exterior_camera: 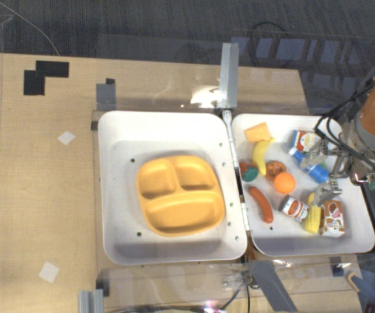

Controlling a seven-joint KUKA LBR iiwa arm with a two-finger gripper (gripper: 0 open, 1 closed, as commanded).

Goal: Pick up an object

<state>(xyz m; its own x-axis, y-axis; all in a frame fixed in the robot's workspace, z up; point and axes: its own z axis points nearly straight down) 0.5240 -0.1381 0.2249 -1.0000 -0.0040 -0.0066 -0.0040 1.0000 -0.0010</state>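
On the counter [44, 194], the left bin [119, 175] holds a yellow divided tray [177, 194] near its centre. The right bin [363, 237] carries all the small things. Close to its 9 o'clock wall lie a green-and-red toy [247, 171] and a red sausage [261, 204]. A cheese wedge [257, 132] sits toward 12 o'clock with a banana [260, 156] just below it. Near the centre are a brown ball [275, 168] and an orange [284, 183]. Toward 5 o'clock lie a small can [294, 208], a corn cob [313, 219] and a carton [333, 217].

The jaws [329, 191] hang over the bin's 3 o'clock half, above the cluster at corn cob and carton; a blue-and-white carton [302, 143] and a blue cup [316, 173] lie just to their 11 o'clock. Metal and clutter overlap there, so I cannot tell whether the jaws are apart or together, and nothing is seen held.

This looks like the reach or descent before a grasp. The next move calls for settling on one item, probably the corn cob or carton beneath, and coming down without nudging close neighbours.
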